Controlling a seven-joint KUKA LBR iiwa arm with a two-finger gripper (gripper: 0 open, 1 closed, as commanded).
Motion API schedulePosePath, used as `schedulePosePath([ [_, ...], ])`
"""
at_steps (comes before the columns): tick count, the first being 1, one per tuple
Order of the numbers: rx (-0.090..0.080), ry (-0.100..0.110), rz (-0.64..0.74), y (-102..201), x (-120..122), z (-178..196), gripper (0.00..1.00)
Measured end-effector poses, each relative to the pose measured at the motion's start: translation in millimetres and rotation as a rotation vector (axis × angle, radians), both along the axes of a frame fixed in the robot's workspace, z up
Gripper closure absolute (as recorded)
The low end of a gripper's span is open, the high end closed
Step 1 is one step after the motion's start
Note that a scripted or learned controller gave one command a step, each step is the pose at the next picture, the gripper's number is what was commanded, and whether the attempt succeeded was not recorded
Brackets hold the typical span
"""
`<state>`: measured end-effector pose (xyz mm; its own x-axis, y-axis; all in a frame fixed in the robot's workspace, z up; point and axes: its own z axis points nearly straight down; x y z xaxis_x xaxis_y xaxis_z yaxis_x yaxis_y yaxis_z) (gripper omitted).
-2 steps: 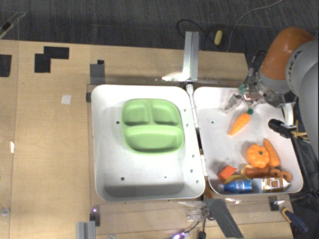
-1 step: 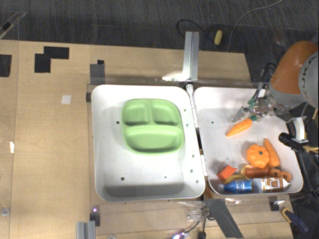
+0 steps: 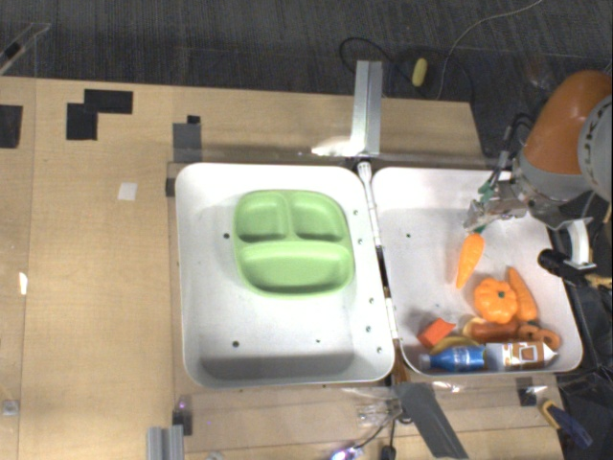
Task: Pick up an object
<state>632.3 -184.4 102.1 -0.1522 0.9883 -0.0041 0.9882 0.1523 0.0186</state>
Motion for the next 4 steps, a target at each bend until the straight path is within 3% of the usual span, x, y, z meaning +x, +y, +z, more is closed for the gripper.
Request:
schedulePosePath([
  [1, 0.003, 0.009, -0.144, 22.2, -78.7, -13.4, 1.0],
  [2, 0.0, 0.005, -0.145, 20.6, -77.6, -12.0, 0.0],
  [3, -0.002, -0.001, 0.059, 80.3, -129.5, -11.0, 0.0],
  [4, -0.004, 0.002, 0.081, 12.8, -140.2, -11.4, 0.0],
])
